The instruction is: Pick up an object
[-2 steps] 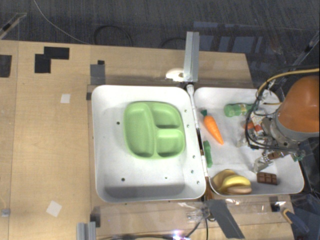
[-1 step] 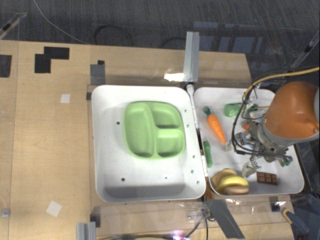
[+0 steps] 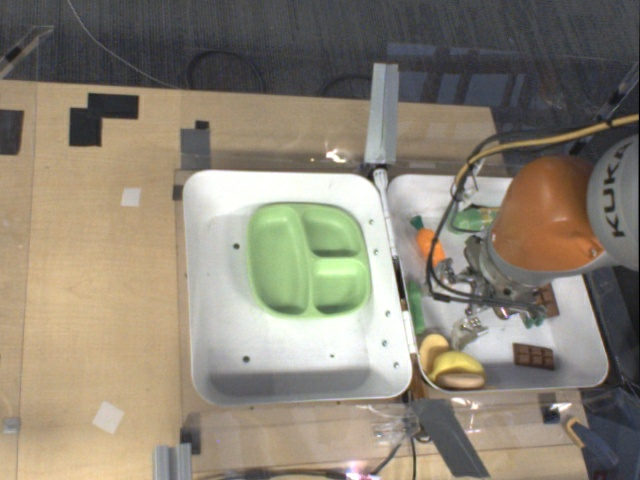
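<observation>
Closest to the lens: arm (image 3: 545, 218), big orange wrist band hanging over the right bin (image 3: 598, 353), blocking most of its middle. Reaches in from the right edge with cables looped around it.

Next in size, left bin (image 3: 205, 298), white, shallow, with a green tray (image 3: 305, 258) sitting about in the centre, a bit toward the far edge. Three compartments in the tray, one long on the left, two smaller on the right. Lies flat.

Then the right bin, touching the left one along the shared edge. In its near left corner, a banana (image 3: 452, 365), yellow with a brown patch, right against the near wall. A little chocolate bar (image 3: 533, 356) near the near edge, further right, well apart from the banana. Another brown bit (image 3: 545, 301) peeking out under the wrist, can't tell what. A carrot (image 3: 431, 245) by the left edge, orange, partly under the cables. A thin green thing (image 3: 414, 303) along that same left edge. A pale green something (image 3: 470, 218) toward the far edge, half hidden.

Gripper (image 3: 470, 330) pointing down just above the banana, metal fingers slightly spread as far as can be made out, nothing between them.
</observation>
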